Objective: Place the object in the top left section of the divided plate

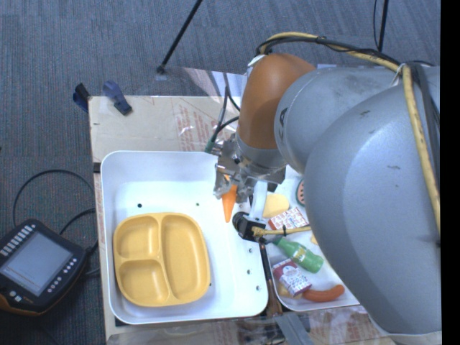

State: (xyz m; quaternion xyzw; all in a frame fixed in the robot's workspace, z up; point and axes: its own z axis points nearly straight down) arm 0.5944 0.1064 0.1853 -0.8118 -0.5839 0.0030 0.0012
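A yellow divided plate (162, 259) lies in the left white bin (144, 185), toward its front left; it has one large section and two smaller ones, all bare. My gripper (229, 190) hangs over the right edge of the left bin, above and to the right of the plate. Its fingers are shut on an orange carrot (228, 207), which points tip down between them, lifted off the bin floor. The big grey arm hides much of the right bin.
The right bin (323, 306) holds a yellow cheese wedge (276, 205), a green bottle (300, 254), a red sausage (324, 293) and red-and-white packets (290, 277). A handheld pendant (36, 264) lies on the floor at left.
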